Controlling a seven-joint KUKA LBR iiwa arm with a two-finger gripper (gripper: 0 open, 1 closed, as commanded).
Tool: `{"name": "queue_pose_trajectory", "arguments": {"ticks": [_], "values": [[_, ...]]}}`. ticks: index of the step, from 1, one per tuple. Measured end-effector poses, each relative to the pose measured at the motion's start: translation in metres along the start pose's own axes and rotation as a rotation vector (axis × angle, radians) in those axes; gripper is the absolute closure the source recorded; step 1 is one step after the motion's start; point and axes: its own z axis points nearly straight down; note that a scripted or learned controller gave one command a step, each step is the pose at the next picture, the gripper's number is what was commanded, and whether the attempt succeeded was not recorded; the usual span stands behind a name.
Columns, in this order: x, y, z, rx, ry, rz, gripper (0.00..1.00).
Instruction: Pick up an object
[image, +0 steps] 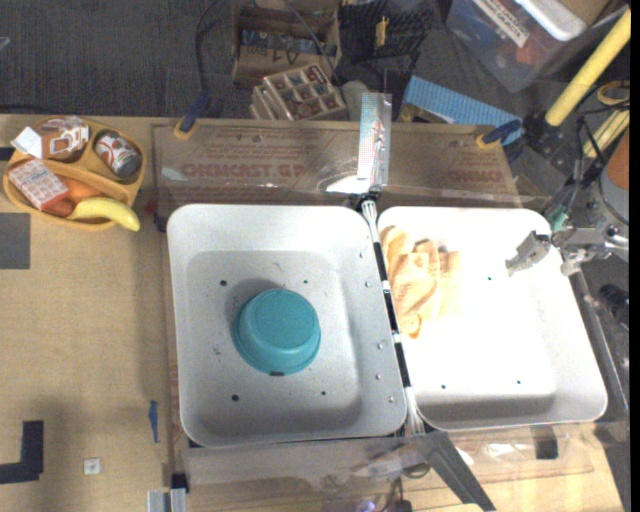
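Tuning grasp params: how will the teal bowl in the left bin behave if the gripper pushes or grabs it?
The teal bowl looks like rigid plastic, so probably stiff and light. It appears to sit upside down on its wide rim, so it should slide on the smooth bin floor rather than tip. Its rounded sides may slip out of a two-finger pinch.

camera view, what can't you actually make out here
- Gripper, camera view: small and blurred at the right bin's edge; open or shut is unclear.
- Pale orange object, right bin: washed out by glare, so its kind is unclear.
- Teal bowl, left bin: upright or upside down is unclear.
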Motion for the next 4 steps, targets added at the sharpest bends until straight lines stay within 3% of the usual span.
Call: {"name": "queue_pose_trajectory", "arguments": {"ticks": [1, 2, 3, 4], "values": [[0.059, 0.054, 0.044, -0.003, -0.002, 0.196, 0.00], [0.104, 0.088, 0.111, -0.002, -0.002, 0.122, 0.00], [0.065, 0.066, 0.116, -0.005, -0.001, 0.020, 0.00], [0.082, 0.033, 0.115, -0.008, -0.001, -0.140, 0.00]]}}
